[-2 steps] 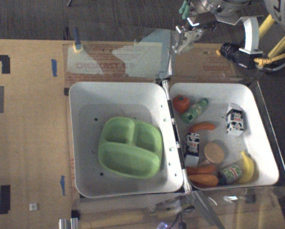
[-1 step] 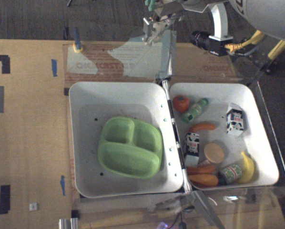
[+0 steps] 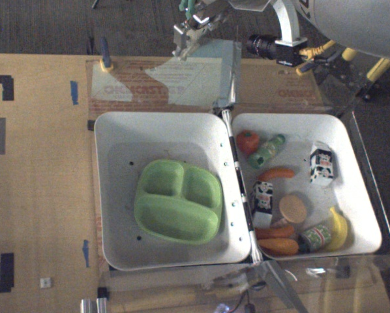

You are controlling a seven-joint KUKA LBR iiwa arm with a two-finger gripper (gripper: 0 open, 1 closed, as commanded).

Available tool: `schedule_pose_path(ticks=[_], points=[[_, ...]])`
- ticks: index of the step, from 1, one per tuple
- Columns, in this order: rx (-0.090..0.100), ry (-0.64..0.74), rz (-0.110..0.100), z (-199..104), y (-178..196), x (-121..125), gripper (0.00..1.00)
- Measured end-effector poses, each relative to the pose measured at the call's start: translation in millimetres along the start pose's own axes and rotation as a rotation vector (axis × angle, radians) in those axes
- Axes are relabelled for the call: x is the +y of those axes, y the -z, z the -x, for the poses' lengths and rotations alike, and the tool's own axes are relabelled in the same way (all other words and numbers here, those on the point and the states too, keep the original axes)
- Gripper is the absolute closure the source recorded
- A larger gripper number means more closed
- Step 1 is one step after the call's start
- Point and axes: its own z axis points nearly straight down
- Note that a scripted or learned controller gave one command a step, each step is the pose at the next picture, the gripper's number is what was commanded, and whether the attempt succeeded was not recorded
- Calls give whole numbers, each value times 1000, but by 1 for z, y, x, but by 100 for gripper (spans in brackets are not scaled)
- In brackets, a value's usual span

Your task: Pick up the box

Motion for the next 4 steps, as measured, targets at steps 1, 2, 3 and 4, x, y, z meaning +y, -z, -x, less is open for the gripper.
schedule_pose_path(ticks=[1,2,3,4], points=[[2,-184,-6,47,0,-43,100],[2,-373,-7,37,-80,-82,100],[2,-349,-4,-9,-48,-20,100],[0,-259,-2,-14,-27,11,100]])
